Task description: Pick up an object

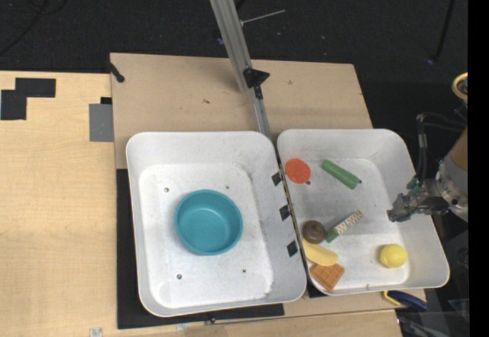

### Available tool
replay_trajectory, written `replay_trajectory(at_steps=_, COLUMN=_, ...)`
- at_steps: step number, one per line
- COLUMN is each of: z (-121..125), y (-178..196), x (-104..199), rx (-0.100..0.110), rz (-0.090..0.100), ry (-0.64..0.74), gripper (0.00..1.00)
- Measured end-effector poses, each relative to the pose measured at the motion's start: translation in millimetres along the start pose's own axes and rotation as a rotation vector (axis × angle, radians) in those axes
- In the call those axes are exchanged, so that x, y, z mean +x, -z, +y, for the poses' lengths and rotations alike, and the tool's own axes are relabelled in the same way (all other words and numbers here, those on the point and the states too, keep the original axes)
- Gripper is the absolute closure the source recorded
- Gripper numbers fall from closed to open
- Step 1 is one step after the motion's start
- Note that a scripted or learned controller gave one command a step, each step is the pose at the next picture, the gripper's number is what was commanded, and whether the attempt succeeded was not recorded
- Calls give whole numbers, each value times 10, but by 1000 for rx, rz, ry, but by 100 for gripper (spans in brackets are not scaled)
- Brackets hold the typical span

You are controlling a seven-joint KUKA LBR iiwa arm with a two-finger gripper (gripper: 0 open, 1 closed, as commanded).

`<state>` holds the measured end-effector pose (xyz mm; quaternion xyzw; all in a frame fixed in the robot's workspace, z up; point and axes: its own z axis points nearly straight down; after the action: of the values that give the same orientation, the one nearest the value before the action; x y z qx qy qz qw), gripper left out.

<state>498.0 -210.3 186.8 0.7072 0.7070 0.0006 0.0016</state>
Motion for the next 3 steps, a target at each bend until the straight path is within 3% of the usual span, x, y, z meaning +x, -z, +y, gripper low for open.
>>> replay_trajectory(at_steps=1, z=38, y=420, x=-4, rx=0, rz=0, ry=0, gripper=100)
replay_trajectory(at_steps=2, z=41, y=610, x=-6, rx=2, rz=1, ry=0, gripper=100)
replay_trajectory(at_steps=3, z=297, y=517, x=468, rx=4, rz=3, ry=4, gripper=100)
